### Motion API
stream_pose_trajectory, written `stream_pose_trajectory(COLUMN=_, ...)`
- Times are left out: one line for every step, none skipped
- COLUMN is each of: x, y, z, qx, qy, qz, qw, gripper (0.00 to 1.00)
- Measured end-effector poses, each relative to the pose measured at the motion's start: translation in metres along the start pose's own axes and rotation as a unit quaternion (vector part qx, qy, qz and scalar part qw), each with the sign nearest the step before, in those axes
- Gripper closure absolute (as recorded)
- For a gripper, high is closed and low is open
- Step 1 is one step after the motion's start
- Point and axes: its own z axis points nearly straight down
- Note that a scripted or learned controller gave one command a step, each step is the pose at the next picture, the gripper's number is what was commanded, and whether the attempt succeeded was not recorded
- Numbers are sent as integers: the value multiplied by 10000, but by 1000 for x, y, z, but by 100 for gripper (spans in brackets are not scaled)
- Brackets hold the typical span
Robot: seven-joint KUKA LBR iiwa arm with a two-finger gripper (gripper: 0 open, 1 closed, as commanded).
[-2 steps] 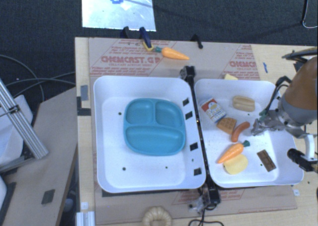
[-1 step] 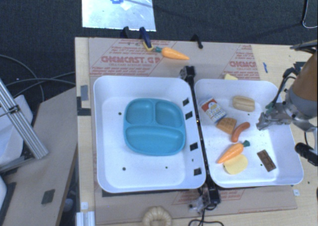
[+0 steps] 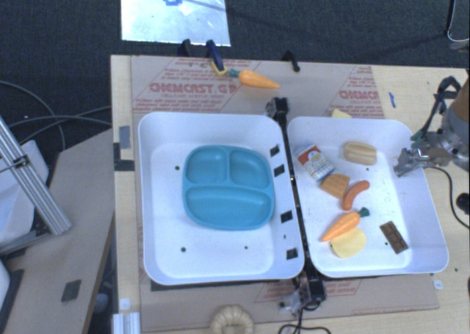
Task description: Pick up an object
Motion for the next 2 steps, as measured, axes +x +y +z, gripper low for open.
stream_pose_trajectory(x=0, y=1, z=-23, qx=9, qy=4, qz=-3, qw=10000, gripper=100)
stream_pose_trajectory(x=50, y=1, z=-13, qx=31, qy=17, qz=-22, qw=10000, gripper=100)
